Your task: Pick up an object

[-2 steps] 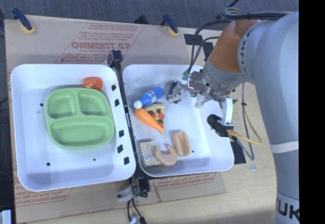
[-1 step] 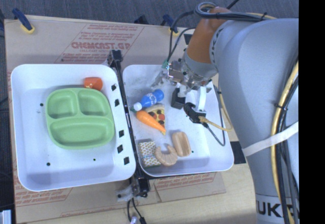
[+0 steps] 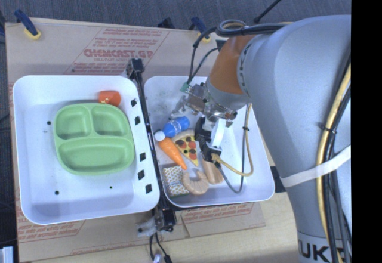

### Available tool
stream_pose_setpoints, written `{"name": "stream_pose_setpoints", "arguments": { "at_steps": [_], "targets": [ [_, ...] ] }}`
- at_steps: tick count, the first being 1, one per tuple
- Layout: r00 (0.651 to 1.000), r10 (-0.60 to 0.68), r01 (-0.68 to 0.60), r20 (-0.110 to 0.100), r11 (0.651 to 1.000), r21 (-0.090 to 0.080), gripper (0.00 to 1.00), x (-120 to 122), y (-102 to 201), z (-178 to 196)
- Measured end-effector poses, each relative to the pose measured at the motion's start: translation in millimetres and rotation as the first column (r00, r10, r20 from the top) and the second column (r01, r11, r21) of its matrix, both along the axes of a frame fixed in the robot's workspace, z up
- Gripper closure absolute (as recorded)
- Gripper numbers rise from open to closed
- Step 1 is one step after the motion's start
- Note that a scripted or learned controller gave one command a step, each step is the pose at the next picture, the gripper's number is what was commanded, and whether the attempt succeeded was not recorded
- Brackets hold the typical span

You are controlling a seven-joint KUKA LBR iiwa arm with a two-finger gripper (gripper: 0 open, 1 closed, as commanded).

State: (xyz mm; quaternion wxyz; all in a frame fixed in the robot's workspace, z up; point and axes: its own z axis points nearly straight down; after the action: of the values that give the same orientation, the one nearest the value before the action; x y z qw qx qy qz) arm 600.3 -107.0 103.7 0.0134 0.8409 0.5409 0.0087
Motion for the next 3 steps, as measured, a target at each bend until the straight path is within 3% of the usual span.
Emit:
{"name": "stream_pose_setpoints", "arguments": {
  "at_steps": [1, 2, 3],
  "targets": [
    [0.969, 0.245, -0.245, -0.016, 0.969, 0.003, 0.00, 27.6, 2.0, -1.1],
    [0.963, 0.270, -0.270, -0.001, 0.963, -0.005, 0.00, 1.6, 5.8, -0.1],
    [0.962, 0.273, -0.273, -0.004, 0.962, -0.002, 1.00, 2.0, 6.6, 10.6]
  ]
}}
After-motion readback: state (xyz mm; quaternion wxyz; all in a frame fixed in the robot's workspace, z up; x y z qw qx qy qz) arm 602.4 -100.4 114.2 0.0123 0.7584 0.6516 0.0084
